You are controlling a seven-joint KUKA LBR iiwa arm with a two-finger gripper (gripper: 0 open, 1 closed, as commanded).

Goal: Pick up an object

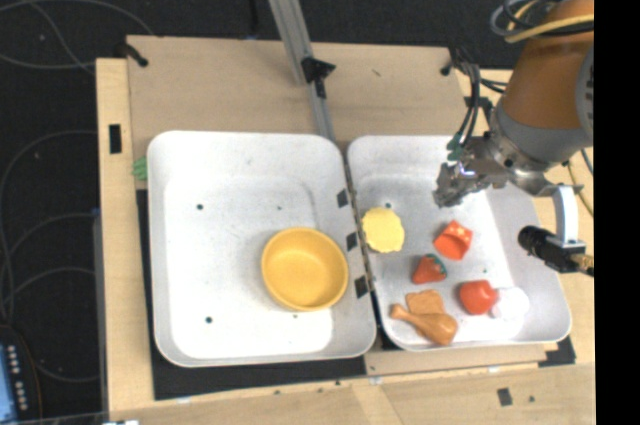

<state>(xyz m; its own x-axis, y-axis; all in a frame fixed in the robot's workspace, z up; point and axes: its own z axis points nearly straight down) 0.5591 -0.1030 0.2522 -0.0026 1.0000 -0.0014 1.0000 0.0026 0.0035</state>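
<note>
Though claw [455,185] hangs over right bin [400,158], fingers indistinct.

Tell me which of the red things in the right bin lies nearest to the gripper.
The orange-red block, uppermost of the three, just below the gripper. The strawberry-like piece and the red piece lie lower down.

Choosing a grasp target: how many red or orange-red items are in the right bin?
3. One lies just below the gripper, a strawberry-like one lower left of it, and one near the bin's front right. None seem hidden.
</note>
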